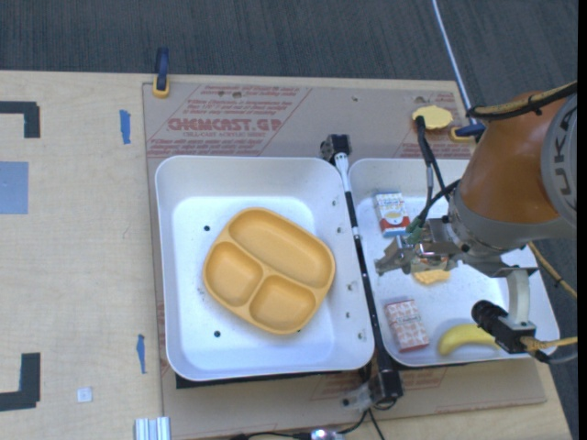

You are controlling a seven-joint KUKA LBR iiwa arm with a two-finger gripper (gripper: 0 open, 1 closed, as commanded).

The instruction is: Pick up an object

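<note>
The right bin [541, 287] holds a small white carton with red and blue print [392, 212] at its back left. A pink patterned box [406, 324] lies at the front left, and a yellow banana [461, 339] lies at the front. My gripper [396, 258] hangs low over the bin's left middle, between the carton and the pink box. A small yellow piece [432, 277] peeks out just under the wrist, partly hidden by it. I see nothing held.
The left bin [174, 246] carries an orange three-compartment plate [268, 269]. A divider rail [358, 246] runs between the bins. A black fitting on the arm [498, 324] sits over the banana's right end. A yellow clamp [434, 117] sits behind the right bin.
</note>
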